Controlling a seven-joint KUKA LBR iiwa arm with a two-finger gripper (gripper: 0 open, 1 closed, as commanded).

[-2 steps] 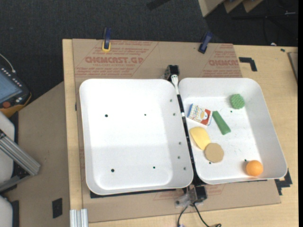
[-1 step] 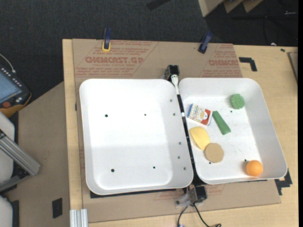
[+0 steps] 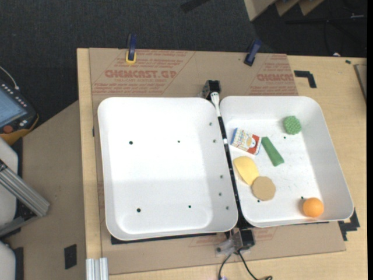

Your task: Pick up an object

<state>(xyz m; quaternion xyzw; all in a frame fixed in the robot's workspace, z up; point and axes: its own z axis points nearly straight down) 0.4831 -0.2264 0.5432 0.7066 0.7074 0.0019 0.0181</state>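
Right bin (image 3: 326, 133): orange ball (image 3: 313, 207), green block (image 3: 271, 150), yellow piece (image 3: 246, 169)

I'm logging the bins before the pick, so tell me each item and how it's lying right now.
Small carton: flat, right bin.
Green block: flat, angled, beside carton.
Green ball: resting alone.
Yellow piece: flat, touching tan disc.
Tan disc: flat.
Orange ball: near front corner.
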